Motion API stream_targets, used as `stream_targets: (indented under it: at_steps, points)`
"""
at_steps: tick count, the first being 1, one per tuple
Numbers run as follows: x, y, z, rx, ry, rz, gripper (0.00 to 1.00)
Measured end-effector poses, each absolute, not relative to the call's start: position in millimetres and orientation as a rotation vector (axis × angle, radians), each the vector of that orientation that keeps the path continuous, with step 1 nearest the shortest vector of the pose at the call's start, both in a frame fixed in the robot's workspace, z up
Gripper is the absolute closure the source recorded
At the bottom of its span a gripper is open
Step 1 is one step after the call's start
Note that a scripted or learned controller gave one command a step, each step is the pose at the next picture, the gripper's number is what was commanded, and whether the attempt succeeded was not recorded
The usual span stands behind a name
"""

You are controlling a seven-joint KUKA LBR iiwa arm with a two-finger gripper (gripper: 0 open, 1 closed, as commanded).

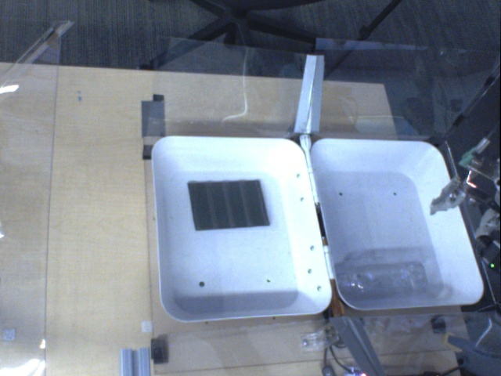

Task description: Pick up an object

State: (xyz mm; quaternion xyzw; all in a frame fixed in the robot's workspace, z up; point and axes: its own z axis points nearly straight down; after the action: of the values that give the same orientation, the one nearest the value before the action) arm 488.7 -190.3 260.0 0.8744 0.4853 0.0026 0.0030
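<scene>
So you've got 2 white bins side by side on the wooden bench (pixel 78 210). The left bin (pixel 168 233) has 1 thing in it: a flat, dark grey ribbed mat (pixel 229 204), lying square in the upper-middle of the floor and well clear of all the walls. The right bin (pixel 368 163) holds a clear plastic bottle (pixel 383 276) lying on its side down by the near wall. It's see-through against the white, so it's easy to miss, and you can't really make out which end the cap is on.

Your gripper (pixel 448 200) is sitting at the far right edge of the right bin, about level with the rim and roughly halfway along that wall. It's well apart from the bottle and nowhere near the mat. It's partly cut off by the frame and small, so you honestly can't tell whether it's spread or closed. Nothing visible is gripped in it.

Past the bench there's a metal strip (pixel 309 92) running up from the gap between the 2 bins, and the black legs of an office chair (pixel 235 22) on the carpet behind.
</scene>
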Motion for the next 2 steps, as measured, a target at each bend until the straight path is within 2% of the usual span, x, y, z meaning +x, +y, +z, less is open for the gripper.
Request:
stream_targets:
  at_steps: [1,2]
  points:
    - [507.6,-170,236,2.76,1.496,0.003,0.0]
    - [491.8,-170,90,2.798,1.41,0.019,0.0]
